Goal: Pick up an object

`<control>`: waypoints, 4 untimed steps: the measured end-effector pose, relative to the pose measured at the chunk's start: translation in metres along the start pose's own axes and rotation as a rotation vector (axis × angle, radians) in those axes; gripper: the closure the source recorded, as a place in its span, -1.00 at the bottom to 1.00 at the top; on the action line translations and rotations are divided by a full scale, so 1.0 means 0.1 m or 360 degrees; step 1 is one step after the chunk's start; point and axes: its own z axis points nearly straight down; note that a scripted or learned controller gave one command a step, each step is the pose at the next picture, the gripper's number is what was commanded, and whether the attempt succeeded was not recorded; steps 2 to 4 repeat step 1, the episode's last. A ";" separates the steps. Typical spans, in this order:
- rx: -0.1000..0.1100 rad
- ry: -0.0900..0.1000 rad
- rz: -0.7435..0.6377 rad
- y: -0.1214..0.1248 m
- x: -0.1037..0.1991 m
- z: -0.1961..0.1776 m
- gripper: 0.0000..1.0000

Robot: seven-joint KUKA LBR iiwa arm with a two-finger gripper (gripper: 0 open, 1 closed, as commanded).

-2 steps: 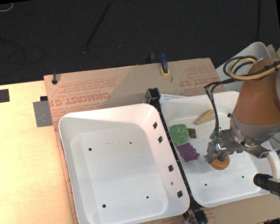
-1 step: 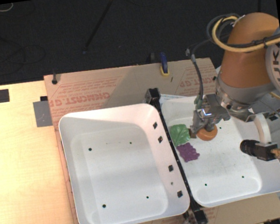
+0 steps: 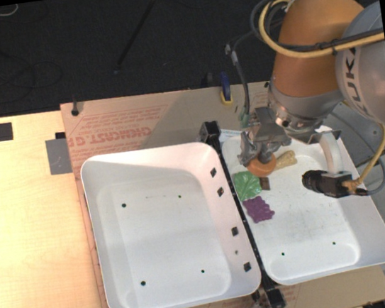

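Camera view, looking down at a slant: biggest thing is the pale wood bench [image 3: 25,232], w/ a brown cardboard sheet [image 3: 138,125] lying under both bins. Next is the arm [image 3: 318,37], grey w/ the orange band, coming in from the right and hanging over the far side of the right bin.

Left bin [image 3: 163,247] is the white one on the left half of the cardboard. Right bin [image 3: 313,239] sits right beside it, their long edges touching down the middle.

Gripper [image 3: 258,153] is over the right bin's far-left corner area, pointing down. Can't tell from this angle whether it's apart or together, and can't tell if it's got anything.

Stuff to pick is all bunched in the right bin, along the edge shared w/ the left bin, toward the far end:
- green piece [image 3: 247,184], crumpled-looking, just beside that shared edge
- purple piece [image 3: 259,208], touching or nearly touching the green one, on its near side
- orange piece [image 3: 262,167], directly under the gripper and partly hidden by it, just on the far side of the green one
- tan stick [image 3: 285,160], sticking out to the right from the orange piece, lying flat-ish on the bin floor
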 end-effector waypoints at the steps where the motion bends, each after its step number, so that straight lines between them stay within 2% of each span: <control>1: 0.0018 0.0001 0.0002 -0.34 0.36 0.37 1.00; 4: 0.0018 0.0001 0.0002 -0.34 0.36 0.37 1.00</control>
